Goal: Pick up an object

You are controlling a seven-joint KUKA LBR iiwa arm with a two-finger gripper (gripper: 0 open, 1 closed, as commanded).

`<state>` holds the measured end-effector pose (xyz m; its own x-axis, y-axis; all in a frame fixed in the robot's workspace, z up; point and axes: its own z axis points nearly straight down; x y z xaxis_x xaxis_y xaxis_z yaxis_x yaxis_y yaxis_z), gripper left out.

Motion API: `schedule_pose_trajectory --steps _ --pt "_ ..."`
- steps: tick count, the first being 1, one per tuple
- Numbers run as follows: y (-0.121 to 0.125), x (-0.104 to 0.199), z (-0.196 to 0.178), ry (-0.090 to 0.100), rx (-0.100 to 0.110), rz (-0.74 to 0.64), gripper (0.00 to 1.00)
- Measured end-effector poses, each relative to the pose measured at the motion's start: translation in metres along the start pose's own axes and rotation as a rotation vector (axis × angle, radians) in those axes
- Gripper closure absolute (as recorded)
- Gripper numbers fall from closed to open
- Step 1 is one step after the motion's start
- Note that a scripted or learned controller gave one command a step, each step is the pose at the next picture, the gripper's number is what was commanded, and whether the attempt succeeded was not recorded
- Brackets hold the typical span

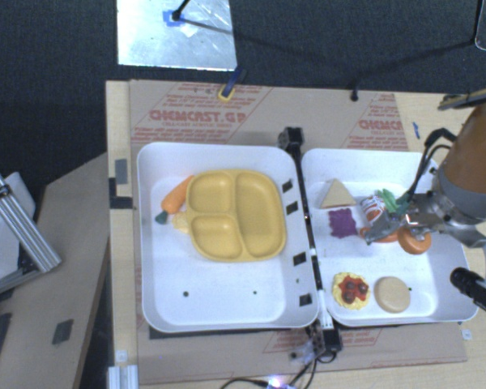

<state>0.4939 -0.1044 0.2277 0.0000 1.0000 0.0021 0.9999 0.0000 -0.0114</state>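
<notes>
Fingers first, and it's a tough read: the gripper [378, 232] is low in the right bin [445, 302], its grey tips a dark blur from this angle, so I can't tell whether they are apart or together, and nothing shows clearly between them.

Right at those tips is a small red-and-white can [372, 208], lying near the middle of the right bin. It looks tipped on its side, its long axis seemingly running from upper left to lower right in the camera view, though it is too small to be sure. Whether the tips actually touch it, I can't tell.

Just beside the can on its upper right, a green piece [388, 200]. On the gripper's other side, an orange round piece [414, 242], partly under the wrist. Left of the can sits a purple piece [342, 222], and above that a tan wedge [338, 193], point up. Along the near wall, a yellow disc with red topping [351, 290] and a tan round piece [392, 294], side by side.

Over to the left bin [227, 306]: a yellow divided plate [231, 215] at its centre, and a carrot [176, 194] against the plate's left edge, slanted, green end down-left.

The grey arm [470, 173] comes in from the right, above the right bin.
</notes>
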Motion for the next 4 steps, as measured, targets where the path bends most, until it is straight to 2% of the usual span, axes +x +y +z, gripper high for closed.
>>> schedule_pose_trajectory --steps 1,3,4 --pt "0.002 0.000 -0.006 -0.002 -0.012 -0.003 0.00" --pt "0.005 0.009 0.082 0.000 -0.008 -0.002 0.00" --pt "-0.002 0.013 0.129 0.000 -0.007 -0.001 0.00"
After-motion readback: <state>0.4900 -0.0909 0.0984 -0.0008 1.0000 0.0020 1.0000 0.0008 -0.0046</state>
